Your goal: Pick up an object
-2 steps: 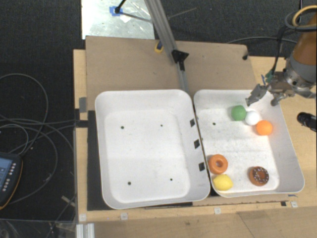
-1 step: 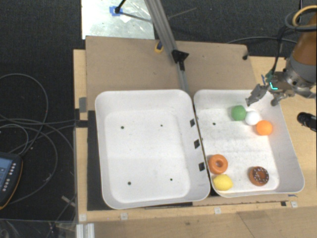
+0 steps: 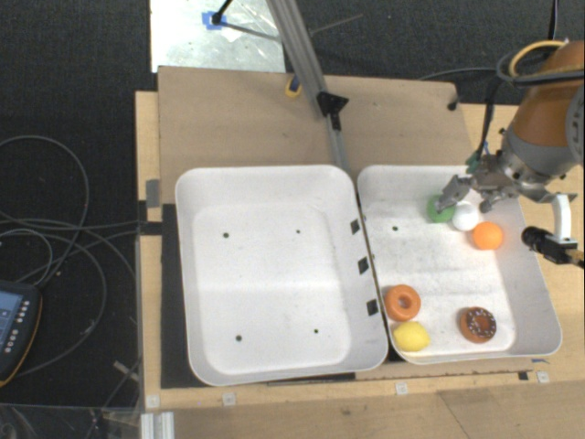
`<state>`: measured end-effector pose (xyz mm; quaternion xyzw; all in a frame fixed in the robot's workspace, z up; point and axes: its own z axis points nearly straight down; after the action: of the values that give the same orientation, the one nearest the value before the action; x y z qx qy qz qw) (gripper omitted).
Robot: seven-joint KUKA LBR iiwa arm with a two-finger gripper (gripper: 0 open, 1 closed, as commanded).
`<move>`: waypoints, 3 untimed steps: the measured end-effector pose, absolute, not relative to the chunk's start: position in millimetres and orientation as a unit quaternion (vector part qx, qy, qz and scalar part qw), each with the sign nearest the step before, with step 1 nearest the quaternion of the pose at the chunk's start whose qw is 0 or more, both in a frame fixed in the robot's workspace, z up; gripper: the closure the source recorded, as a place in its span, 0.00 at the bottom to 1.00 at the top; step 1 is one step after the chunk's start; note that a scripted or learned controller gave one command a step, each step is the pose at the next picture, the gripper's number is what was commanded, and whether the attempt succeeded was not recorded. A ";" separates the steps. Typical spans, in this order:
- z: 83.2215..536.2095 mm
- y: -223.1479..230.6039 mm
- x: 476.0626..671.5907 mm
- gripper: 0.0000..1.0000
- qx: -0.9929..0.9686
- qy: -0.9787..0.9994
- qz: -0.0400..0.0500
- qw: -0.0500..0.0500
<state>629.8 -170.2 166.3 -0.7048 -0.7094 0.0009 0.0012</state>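
Object: small white ball (image 3: 465, 217), right white bin (image 3: 430, 273), touching green round piece (image 3: 438, 210).
Tool (image 3: 471, 199): above ball; finger state cannot be determined.

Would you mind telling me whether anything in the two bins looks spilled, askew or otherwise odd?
Nothing stands out. The right bin holds an orange ball, a white ball, a green object, two doughnuts and a lemon, all lying inside it.

bench (image 3: 238, 122): brown board | on it: left bin (image 3: 274, 273), right bin (image 3: 439, 263), side by side
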 end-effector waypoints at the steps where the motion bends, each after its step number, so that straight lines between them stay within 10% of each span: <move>1: 123.9 -175.0 630.7 0.00 -0.706 -0.708 0.001 0.001; 2: 89.3 -174.7 630.9 0.00 -0.706 -0.708 0.001 0.000; 3: 102.5 -175.0 632.4 1.00 -0.706 -0.708 -0.001 -0.002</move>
<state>632.4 -175.0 102.5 -0.7057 -0.7085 -0.0009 -0.0017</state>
